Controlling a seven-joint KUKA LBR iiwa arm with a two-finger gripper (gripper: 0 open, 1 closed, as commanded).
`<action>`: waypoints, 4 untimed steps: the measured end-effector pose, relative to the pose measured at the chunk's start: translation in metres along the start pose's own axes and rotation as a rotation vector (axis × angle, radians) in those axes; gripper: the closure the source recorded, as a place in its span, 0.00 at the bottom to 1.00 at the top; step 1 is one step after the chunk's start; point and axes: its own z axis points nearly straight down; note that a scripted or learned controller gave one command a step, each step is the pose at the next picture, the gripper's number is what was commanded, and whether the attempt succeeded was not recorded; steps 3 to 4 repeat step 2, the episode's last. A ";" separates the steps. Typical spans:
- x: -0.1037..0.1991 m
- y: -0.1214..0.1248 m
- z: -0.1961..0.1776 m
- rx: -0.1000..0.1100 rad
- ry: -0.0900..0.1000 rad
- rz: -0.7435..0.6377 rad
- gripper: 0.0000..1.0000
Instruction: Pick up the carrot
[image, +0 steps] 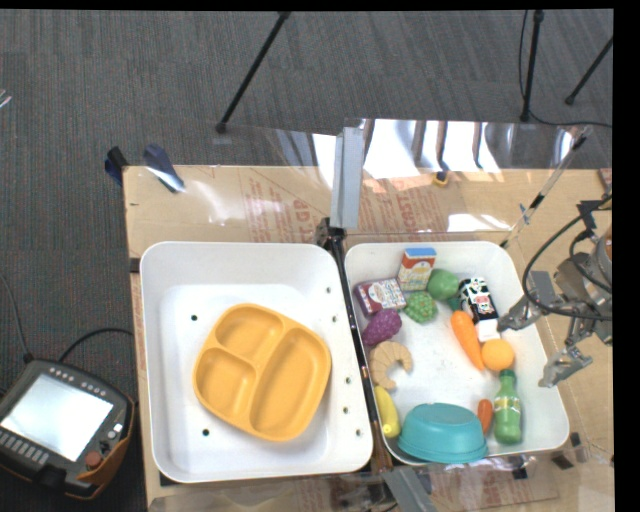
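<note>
The carrot (466, 339) is orange and lies at a slant in the right bin (553, 425), right of the bin's middle, its thick end toward the back. An orange (497, 355) touches its right side and a cow-patterned bottle (478, 299) lies just behind it. My gripper (538, 346) hangs over the bin's right rim, to the right of the carrot and apart from it. Its two fingers are spread and open, with nothing between them.
The right bin also holds a milk carton (418, 268), a green vegetable (443, 283), purple grapes (382, 326), a croissant (392, 362), a banana (387, 411), a teal bowl (442, 432) and a green bottle (507, 409). A yellow divided plate (263, 372) lies in the left bin (160, 300).
</note>
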 end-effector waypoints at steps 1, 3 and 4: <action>-0.031 -0.003 0.151 -0.003 0.001 -0.144 0.00; -0.034 -0.002 0.140 -0.002 -0.003 -0.147 1.00; -0.034 -0.002 0.140 -0.002 -0.003 -0.147 1.00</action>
